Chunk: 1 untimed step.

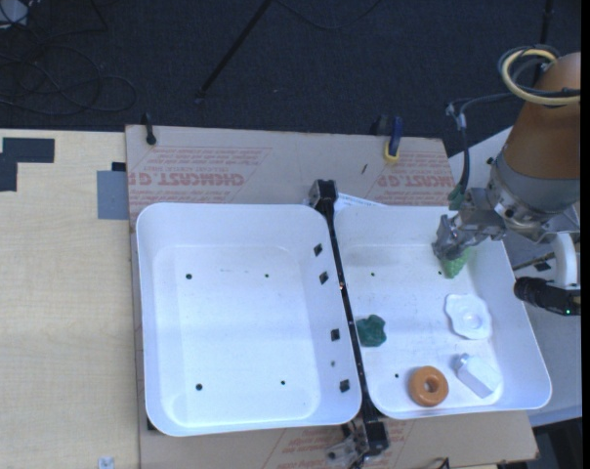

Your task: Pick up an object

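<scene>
- Two shallow white bins sit side by side on a cardboard sheet (275,169). The left bin (158,262) and the right bin (529,379) meet at a dark strip (336,301) running down the middle.
- The arm (547,135) comes in from the right, with its orange band up near the top right corner and the grey wrist below that.
- The gripper (455,247) hangs over the far part of the right bin, close to its right wall.
- There's a light green thing (455,263) right at the fingertips, and it looks pinched between the fingers, so I'd say the gripper is closed on it. It's small though, and the fingers cover part of it.
- A dark green lump (372,330) sits on the bin floor near the middle strip, well apart from the gripper.
- A white piece (468,317) lies nearer than the gripper on the right side of that bin. It's hard to see against the white floor.
- An orange ring (429,386) lies flat near the front edge of the right bin.
- A grey block (474,376) sits just to the right of the ring, close to it. I can't tell if they're touching.
- A yellow and blue clamp (393,143) is fixed on the far edge of the cardboard.
- The bench top (51,301) to the left is pale wood, with a few dark patches (20,159) at the far left.
</scene>
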Available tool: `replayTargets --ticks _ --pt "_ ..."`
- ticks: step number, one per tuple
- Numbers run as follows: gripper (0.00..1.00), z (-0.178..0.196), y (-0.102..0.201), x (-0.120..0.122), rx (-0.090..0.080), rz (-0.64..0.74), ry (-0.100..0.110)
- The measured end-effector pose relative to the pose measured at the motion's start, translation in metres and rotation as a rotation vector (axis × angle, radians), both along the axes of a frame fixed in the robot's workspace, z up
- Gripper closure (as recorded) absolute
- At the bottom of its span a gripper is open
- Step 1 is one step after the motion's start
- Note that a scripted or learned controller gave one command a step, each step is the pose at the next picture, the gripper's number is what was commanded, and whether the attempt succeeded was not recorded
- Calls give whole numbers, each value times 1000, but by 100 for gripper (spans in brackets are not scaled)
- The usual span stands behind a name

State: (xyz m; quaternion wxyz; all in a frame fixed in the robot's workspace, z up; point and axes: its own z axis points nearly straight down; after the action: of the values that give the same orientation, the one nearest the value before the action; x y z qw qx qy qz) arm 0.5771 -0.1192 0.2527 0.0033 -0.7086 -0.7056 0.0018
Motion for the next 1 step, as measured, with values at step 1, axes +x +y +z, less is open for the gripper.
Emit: replayTargets --ticks 1 --pt "100 9 -1 0 0 1 0"
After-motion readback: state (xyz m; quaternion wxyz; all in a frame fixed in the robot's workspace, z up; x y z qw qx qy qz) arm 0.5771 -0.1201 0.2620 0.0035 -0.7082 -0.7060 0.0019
